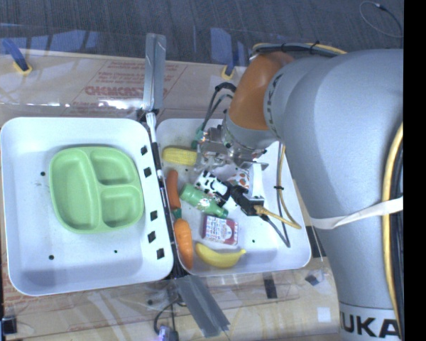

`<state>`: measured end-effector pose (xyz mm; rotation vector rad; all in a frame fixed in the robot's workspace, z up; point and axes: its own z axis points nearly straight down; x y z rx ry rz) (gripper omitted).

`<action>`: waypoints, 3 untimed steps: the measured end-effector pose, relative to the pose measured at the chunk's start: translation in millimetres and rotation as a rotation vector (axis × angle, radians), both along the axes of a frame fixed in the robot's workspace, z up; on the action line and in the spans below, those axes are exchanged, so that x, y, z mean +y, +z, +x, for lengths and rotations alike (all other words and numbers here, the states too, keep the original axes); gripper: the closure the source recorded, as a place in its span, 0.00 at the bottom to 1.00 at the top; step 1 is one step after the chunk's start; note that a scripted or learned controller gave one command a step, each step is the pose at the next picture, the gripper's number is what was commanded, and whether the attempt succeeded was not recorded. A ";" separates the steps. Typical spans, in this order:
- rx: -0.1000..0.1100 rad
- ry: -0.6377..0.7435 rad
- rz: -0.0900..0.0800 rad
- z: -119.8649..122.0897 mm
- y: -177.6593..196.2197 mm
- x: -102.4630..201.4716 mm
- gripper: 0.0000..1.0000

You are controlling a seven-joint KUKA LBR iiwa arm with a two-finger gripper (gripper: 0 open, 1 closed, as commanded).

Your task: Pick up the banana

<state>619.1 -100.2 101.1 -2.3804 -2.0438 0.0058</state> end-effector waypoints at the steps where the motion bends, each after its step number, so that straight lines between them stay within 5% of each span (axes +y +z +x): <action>1: 0.000 0.000 0.000 0.0 0.0 0.0 0.00; 2: 0.001 0.003 0.001 0.3 10.1 0.6 1.00; 3: 0.001 0.003 0.000 0.3 10.1 0.6 0.00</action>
